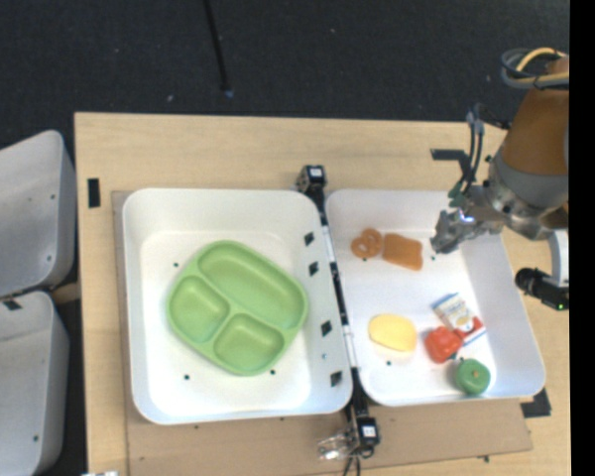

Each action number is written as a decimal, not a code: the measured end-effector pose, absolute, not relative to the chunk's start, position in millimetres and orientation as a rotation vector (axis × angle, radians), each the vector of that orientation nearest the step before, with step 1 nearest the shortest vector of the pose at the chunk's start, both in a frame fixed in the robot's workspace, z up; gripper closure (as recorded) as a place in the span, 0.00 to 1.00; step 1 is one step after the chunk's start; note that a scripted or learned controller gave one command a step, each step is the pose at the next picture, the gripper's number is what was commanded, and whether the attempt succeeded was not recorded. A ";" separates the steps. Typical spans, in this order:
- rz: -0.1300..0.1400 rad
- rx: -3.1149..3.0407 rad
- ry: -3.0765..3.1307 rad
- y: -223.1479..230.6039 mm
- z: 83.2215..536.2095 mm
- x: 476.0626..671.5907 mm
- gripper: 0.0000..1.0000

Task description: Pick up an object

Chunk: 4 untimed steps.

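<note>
target: brown toast-like slab [404,252] lying flat in right bin [506,266], touching pretzel-like ring [367,244] | pincer [450,230] hangs just right of slab, grip state cannot tell | risk: flat slab may slide off, or ring gets nudged | further: yellow lemon [392,332], red pepper [442,344], green apple [471,375] near front

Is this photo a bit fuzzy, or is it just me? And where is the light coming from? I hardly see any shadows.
In the camera view the whole picture is soft: the small toys, such as the green apple, lack crisp edges, and the claw is a blurry grey shape. Lighting looks even and diffuse: the white bins are bright without harsh glare, the green plate casts only a faint shadow, and the floor behind is dark.
</note>
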State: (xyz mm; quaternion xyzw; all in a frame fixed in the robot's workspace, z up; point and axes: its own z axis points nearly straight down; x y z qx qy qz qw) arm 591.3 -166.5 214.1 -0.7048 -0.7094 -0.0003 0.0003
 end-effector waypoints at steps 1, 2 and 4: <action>0.001 -2.213 -2.227 -110.9 208.9 595.8 1.00; -0.002 -2.215 -2.229 -59.1 224.4 608.7 1.00; -0.004 -2.214 -2.230 40.7 238.7 614.1 1.00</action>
